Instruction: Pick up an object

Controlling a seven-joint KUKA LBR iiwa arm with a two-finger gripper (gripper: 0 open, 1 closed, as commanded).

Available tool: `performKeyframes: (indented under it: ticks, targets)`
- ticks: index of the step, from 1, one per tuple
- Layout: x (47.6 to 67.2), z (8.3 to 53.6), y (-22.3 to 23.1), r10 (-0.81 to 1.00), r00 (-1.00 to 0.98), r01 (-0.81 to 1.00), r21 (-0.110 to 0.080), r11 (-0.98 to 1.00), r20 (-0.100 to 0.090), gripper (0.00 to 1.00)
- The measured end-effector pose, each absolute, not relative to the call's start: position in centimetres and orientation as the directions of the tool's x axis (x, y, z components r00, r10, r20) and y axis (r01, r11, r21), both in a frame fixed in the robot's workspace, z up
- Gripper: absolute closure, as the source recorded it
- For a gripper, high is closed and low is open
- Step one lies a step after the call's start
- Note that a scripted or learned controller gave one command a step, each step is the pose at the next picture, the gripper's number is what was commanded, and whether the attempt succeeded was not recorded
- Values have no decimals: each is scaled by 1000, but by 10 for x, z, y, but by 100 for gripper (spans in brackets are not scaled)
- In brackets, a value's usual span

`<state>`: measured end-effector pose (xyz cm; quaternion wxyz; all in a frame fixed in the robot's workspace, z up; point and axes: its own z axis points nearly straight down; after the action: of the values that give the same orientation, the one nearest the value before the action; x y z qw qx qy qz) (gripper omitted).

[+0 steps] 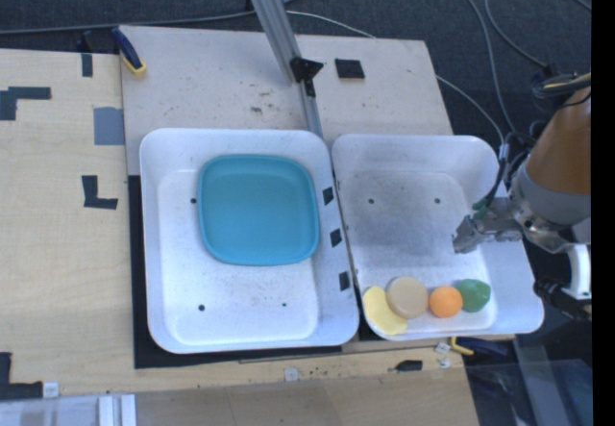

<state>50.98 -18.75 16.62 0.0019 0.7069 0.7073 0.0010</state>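
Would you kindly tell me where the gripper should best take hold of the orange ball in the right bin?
Probably straight from above, across the ball's middle, fingers closing toward the near wall and bin centre: a tan disc and green piece flank its other sides.

Turquoise plate (258,210) glowing in the left white bin (171,318), centre frame. Right white bin (404,150) is smudged grey across its floor. Along its lower edge: yellow piece (378,313), tan disc (406,296), orange ball (445,302), green lump (474,293). Orange band (565,150) on the grey arm, right edge.
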Motion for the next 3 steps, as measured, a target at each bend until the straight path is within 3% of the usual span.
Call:
performKeyframes:
  ticks: [1, 2, 3]
  targets:
    - [517, 211, -185, 1000, -1, 1000, 3, 1, -1, 100]
    - [518, 221, -185, 1000, -1, 1000, 0, 1, 0, 100]
    - [526, 228, -125, 1000, -5, 1000, 0, 5, 1, 100]
